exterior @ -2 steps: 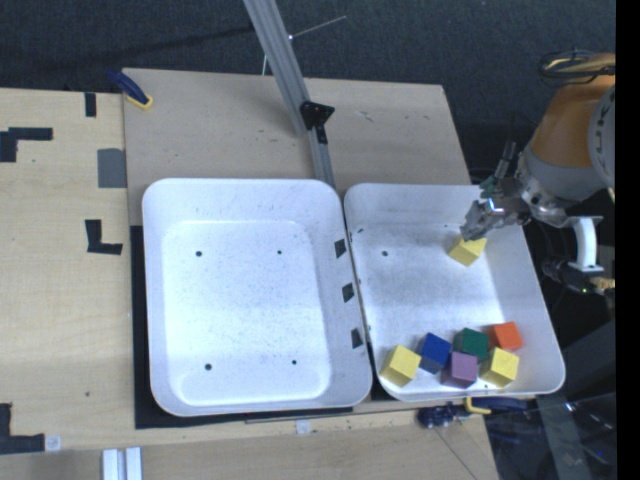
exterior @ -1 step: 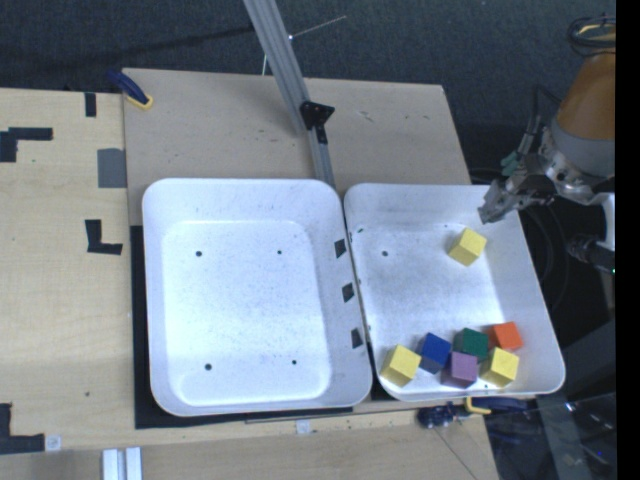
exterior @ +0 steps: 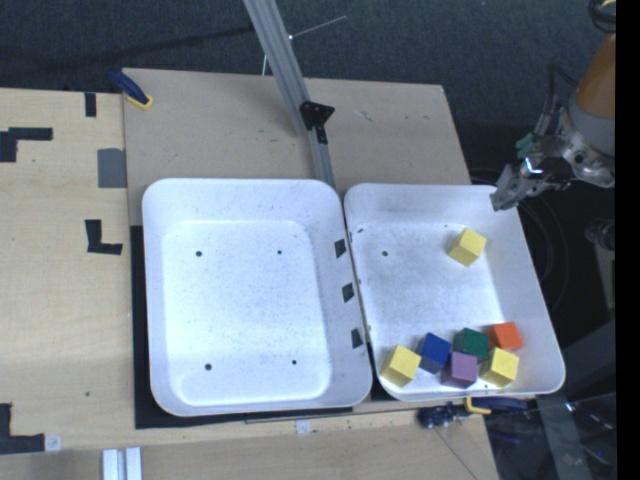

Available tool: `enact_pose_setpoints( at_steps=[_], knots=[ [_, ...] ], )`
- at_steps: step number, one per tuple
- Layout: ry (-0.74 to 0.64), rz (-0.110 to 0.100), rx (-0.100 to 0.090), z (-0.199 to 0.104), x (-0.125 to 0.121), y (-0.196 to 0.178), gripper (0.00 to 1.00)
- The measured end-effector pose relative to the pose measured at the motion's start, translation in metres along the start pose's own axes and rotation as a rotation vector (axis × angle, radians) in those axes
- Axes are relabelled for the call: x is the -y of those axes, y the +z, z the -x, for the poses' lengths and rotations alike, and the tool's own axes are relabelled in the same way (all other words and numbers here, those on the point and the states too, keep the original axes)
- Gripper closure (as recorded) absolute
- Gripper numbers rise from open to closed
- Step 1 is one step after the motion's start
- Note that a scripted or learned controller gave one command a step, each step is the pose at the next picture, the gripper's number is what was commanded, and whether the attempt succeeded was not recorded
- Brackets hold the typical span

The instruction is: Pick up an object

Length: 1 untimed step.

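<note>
Claw (exterior: 508,190) above right bin's (exterior: 520,258) far corner, grip state unclear; yellow cube (exterior: 466,246) lies nearby, apart.

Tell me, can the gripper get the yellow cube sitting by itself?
Probably yes. The lone yellow cube sits apart from the other blocks, with bare bin floor all around it, and the gripper hangs near that bin's top right corner.

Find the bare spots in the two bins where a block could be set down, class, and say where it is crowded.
Left bin: its floor is bare. Right bin: bare between the lone yellow cube and the front cluster. Crowded along the front wall, around the blue cube.
</note>
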State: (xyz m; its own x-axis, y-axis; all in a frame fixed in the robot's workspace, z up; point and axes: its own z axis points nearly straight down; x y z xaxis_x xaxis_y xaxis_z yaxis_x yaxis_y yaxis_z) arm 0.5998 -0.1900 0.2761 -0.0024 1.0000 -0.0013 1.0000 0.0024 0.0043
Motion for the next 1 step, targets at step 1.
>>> enact_pose_setpoints(
  at_steps=[1],
  knots=[
    [-0.002,-0.007,-0.002,-0.0458,0.0145,0.0153,1.0]
  ],
)
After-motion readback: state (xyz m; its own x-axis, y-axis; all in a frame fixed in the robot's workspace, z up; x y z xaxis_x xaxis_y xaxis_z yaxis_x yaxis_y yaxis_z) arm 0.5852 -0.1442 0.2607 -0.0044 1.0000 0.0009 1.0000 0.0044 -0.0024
